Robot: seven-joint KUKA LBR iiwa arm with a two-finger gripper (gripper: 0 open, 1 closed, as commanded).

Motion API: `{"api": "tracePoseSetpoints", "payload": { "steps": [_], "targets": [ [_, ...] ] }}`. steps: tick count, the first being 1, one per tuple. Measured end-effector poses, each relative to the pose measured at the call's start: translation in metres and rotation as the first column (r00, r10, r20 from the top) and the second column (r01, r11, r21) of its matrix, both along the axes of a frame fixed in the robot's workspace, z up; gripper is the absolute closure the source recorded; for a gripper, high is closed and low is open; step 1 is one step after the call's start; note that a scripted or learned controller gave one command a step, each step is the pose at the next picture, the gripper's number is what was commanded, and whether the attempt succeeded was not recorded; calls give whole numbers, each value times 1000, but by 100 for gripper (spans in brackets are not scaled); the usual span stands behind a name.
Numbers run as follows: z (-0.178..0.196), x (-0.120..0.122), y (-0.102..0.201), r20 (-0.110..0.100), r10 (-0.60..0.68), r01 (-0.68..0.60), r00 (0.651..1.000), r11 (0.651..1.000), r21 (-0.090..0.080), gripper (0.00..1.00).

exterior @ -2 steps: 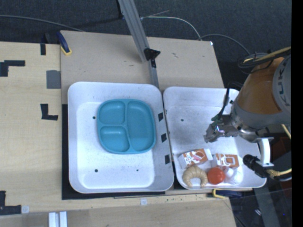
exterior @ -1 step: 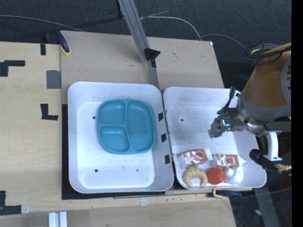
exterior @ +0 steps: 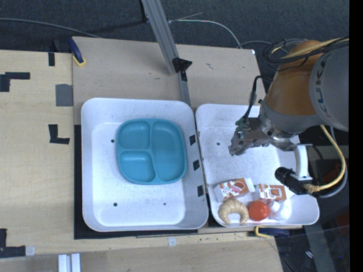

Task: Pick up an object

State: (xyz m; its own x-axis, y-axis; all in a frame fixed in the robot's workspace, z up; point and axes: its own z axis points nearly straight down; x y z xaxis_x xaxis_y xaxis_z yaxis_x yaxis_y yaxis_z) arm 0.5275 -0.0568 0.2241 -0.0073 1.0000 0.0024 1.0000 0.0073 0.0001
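Observation:
My gripper hangs over the upper middle of the right bin, pointing down and left. Nothing shows between its fingers. Along the near edge of that bin lie a croissant, a red tomato-like ball, a white and orange packet and a second orange and white packet. These objects sit well below the gripper in the view, apart from it.
The left bin holds a blue divided plate. A grey metal pole slants in from the top toward the gap between the bins. A black connector with a yellow cable hangs beside the arm at the right.

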Motion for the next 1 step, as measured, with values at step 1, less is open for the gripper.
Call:
{"api": "tracePoseSetpoints", "payload": {
  "steps": [1],
  "targets": [
    [-4,30,51,-1,0,0,1000,1000,-1,100]
  ]
}}
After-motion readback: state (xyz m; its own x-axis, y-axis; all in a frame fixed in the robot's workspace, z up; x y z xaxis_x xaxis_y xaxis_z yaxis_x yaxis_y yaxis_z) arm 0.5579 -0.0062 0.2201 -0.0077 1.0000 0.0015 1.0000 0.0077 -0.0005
